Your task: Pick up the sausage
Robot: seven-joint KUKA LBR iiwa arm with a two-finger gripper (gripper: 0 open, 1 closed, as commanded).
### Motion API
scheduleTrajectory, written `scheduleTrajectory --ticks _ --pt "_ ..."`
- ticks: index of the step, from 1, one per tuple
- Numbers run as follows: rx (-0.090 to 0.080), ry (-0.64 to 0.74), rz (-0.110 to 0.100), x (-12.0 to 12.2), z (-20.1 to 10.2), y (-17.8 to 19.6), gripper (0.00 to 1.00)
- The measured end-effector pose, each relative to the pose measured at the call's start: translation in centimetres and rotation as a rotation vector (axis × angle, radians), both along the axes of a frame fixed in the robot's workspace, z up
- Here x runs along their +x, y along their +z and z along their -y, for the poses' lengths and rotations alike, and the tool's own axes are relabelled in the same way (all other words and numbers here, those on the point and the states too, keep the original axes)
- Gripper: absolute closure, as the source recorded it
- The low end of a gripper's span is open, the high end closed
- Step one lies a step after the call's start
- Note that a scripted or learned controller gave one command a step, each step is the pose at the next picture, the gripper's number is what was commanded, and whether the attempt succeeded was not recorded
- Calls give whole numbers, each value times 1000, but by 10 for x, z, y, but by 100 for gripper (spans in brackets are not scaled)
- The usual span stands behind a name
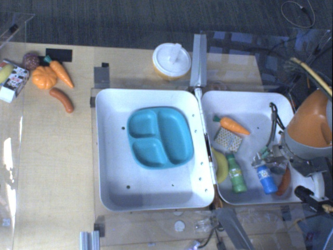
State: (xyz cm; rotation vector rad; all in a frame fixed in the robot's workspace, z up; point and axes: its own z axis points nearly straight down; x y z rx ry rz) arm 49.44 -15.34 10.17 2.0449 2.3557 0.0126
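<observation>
Right white bin [250,100], contents: one reddish-brown plastic sausage [284,180], lying near-upright against the bin's wall at about 4 o'clock, partly overlapped by the arm; one small blue bottle with a white label [266,180] just beside the sausage at its 9 o'clock; one green bottle [237,175]; one yellow banana [220,165] along the wall at 8 o'clock; one grey mesh-patterned pad [228,139]; one orange toy carrot [234,125] toward 11 o'clock. Left white bin [112,155]: one blue three-compartment plate [159,137], central. Bench [47,155], outside the bins: a second, orange-brown sausage [62,99], a pumpkin [43,77] and a second carrot [62,72] at far 10 o'clock; a white-lidded yellow cup [171,60] at 12 o'clock. Gripper [270,160]: poised above the blue bottle's top; whether it is spread or closed cannot be told. Risks, as judged: a descent from here would likely meet the blue bottle rather than the sausage; the sausage's closeness to the wall leaves little room for one finger, so it may roll or slip away.
</observation>
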Motion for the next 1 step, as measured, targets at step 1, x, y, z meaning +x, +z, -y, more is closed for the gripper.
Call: scheduleTrajectory --ticks 1 --pt "9 39 -20 -7 -122 82 100"
